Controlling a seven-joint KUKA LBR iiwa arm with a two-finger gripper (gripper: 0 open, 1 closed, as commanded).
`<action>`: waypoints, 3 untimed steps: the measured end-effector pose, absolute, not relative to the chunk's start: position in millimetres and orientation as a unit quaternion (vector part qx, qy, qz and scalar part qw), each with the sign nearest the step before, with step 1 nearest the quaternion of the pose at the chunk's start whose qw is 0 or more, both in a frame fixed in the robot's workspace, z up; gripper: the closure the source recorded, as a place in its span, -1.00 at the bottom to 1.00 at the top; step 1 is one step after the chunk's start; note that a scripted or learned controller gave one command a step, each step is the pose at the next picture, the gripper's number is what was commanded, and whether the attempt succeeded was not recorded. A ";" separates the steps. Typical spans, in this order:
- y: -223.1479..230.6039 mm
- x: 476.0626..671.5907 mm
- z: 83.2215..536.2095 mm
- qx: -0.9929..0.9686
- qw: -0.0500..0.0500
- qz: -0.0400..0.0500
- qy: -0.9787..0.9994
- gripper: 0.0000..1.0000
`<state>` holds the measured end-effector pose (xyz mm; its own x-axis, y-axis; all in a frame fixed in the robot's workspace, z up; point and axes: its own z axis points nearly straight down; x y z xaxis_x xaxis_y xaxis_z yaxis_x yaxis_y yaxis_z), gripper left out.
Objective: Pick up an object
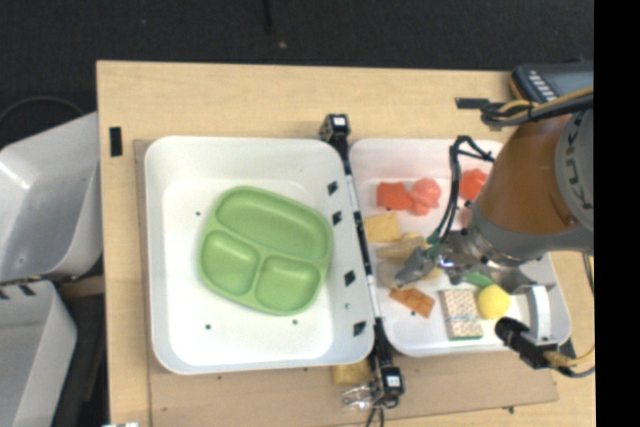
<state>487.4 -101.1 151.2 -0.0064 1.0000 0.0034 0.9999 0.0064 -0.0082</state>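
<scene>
The gripper (pixel 418 265) (finger state unclear) hovers over a brown block (pixel 411 300) lying lengthwise upper-left to lower-right.

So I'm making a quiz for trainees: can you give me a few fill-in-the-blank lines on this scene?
1. The green tray lies in the ____ bin.
2. The tray has ____ compartments.
3. The yellow ball lies in the ____ bin.
4. The gripper hangs over the ____ bin.

Missing words: left; three; right; right

Green tray (pixel 265 250) in left bin (pixel 160 215); arm (pixel 530 195) over right bin (pixel 400 160).
</scene>
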 end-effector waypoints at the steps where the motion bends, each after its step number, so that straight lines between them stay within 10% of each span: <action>1: -14.2 514.8 202.8 -0.704 -0.001 -0.002 -0.710 -1.00; 2: 11.8 490.6 334.2 -0.705 -0.003 -0.004 -0.709 -1.00; 3: 9.3 491.5 338.8 -0.703 -0.002 0.000 -0.711 1.00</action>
<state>491.5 9.3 338.8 -0.0110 0.9999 -0.0020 0.9999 0.0110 0.0034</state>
